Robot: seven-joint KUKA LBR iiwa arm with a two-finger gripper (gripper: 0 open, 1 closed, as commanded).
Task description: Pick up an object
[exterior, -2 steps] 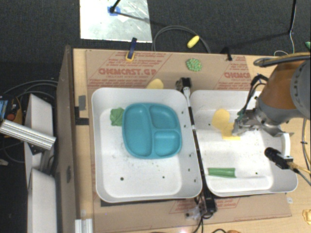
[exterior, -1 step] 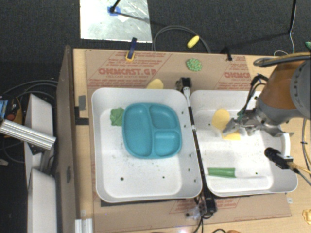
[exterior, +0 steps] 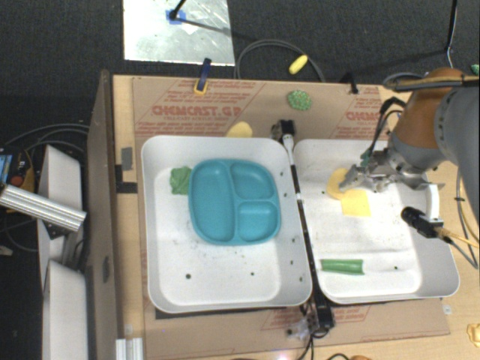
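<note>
Toward the far-left corner of the right-hand shallow white bin [exterior: 431, 280], gripper [exterior: 358, 178] sits low over two pale yellow flat pieces [exterior: 349, 193]; jaw state cannot tell; judgement: centre on one piece before closing and lift straight.

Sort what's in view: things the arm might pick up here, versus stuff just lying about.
Job:
gripper
yellow square piece
yellow round piece
green stick
right bin

Lying about:
blue divided plate
green leaf piece
left bin
</note>
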